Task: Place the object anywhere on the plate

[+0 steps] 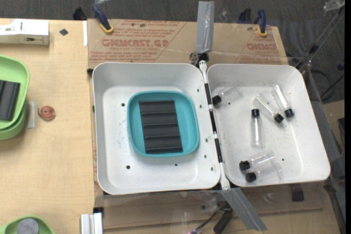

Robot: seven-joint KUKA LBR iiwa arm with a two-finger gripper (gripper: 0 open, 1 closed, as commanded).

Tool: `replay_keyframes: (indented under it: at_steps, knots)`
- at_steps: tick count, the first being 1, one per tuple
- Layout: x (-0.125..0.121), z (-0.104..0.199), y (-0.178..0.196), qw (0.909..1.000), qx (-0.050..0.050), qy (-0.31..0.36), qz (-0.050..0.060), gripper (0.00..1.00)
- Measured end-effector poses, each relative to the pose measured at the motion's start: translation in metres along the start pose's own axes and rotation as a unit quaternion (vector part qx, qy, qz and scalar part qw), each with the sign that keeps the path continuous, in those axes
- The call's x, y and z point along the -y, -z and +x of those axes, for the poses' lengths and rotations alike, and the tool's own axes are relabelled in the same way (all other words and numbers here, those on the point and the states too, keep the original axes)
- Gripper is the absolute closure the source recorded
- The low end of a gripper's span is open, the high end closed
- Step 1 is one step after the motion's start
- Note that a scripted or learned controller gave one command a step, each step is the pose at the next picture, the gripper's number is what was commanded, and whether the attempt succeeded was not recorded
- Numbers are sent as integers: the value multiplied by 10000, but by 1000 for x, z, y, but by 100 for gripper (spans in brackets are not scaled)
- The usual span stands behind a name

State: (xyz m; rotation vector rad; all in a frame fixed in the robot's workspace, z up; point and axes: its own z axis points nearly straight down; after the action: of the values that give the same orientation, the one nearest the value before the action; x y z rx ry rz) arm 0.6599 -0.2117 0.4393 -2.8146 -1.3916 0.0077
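Six clear vials with black caps lie in the right bin (310,142), all on their sides.

- One vial (224,95) lies near the bin's left wall, cap toward the divider.
- One vial (256,127) lies near the bin's middle, cap at its far end.
- A pair lies toward the far right. A greenish-tinted vial (267,106) and a clear vial (282,99) sit just beside each other, caps pointing to the near right.
- A second pair (259,165) lies at the near edge, side by side, caps pointing left.

The left bin (104,140) holds the teal plate (134,123), a rounded square set near the bin's centre. A black ribbed block (160,126) rests on the plate and covers most of its floor. No vial touches the plate.

The bins stand edge to edge on a cardboard sheet (142,41) held by two clamps (103,23) at its far edge. On the wooden desk (60,167) to the left are a green tray (15,76), a small round brown disc (47,112) and a white box (24,32).
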Motion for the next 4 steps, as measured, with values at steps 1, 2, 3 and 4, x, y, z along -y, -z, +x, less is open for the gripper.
replay_keyframes:
  at_steps: [1, 2, 3, 4]
  knots:
    - [0, 0, 0, 10000, 0, 0, 0, 0]
    - [1, -1, -1, 9994, 3, -353, 8, 0]
    - [0, -1, -1, 9994, 4, -357, 7, 0]
    - [0, -1, -1, 9994, 4, -358, 7, 0]
